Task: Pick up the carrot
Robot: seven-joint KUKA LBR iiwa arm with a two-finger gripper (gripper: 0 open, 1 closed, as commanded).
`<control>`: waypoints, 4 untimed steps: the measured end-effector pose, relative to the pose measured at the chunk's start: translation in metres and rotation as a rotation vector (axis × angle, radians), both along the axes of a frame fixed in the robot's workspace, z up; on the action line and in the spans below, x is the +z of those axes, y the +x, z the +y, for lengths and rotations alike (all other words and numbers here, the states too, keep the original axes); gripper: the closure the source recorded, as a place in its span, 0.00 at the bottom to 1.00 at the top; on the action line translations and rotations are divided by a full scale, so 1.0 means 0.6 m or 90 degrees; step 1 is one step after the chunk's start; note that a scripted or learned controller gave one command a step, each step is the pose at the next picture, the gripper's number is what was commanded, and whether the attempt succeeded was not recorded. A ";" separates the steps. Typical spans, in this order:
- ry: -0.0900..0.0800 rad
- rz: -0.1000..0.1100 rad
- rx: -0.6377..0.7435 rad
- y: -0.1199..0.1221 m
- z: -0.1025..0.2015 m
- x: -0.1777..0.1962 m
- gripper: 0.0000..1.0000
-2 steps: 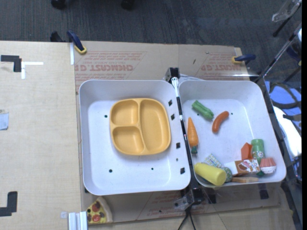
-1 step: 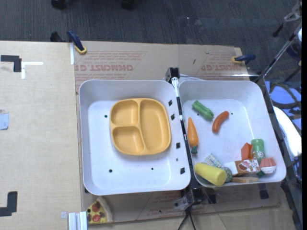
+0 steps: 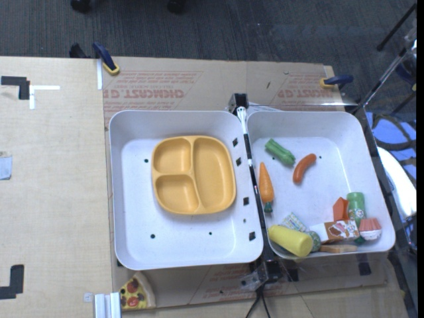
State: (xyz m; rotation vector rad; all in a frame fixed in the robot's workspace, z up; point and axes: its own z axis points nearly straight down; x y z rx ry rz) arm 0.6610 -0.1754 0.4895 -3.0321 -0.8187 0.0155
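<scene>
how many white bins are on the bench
2. The left bin holds a yellow divided plate. The right bin, touching it along the middle, holds the carrot and other toy food.

Both bins [image 3: 126, 197] are white. The divided plate [image 3: 194, 175] is yellow. The carrot [image 3: 265, 183] is orange with a green tip, the sausage [image 3: 304, 167] red-orange, the pickle [image 3: 279, 152] green, the counter [image 3: 46, 197] pale tan.

Pizza toy [image 3: 134, 293] partly under bin [image 3: 126, 244]
</scene>
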 end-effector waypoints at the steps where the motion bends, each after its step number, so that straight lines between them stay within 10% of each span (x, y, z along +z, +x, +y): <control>1: 0.000 0.000 0.000 0.000 0.000 0.000 0.00; 2: -0.001 0.003 0.004 0.003 0.002 0.010 1.00; 3: 0.000 0.004 0.003 0.003 0.002 0.009 0.00; 4: 0.001 -0.005 -0.021 -0.014 -0.003 0.085 0.00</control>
